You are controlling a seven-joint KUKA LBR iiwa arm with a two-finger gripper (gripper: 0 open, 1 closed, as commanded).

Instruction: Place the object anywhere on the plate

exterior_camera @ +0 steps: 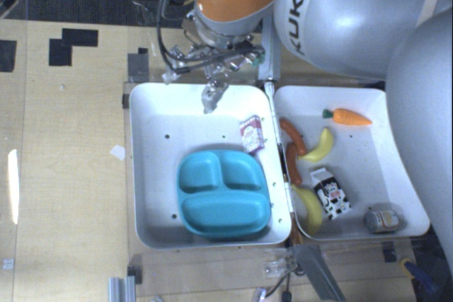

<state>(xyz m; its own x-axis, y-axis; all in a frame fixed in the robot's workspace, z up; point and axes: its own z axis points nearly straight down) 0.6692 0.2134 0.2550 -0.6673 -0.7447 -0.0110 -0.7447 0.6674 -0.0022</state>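
White left bin (148,152), blue plate (223,192), packet (252,134) lying near fingers (211,97), their grip state unclear

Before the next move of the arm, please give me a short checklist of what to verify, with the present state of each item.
1. Blue plastic divided plate lies flat in the left white bin: ok.
2. Plate compartments free of objects: ok.
3. Claw sits above the far end of the left bin, apart from the plate: ok.
4. An object is held in the claw: cannot tell.
5. Small red and white packet rests beside the plate, not on it: ok.
6. Orange toy carrot and yellow bananas lie in the right white bin: ok.
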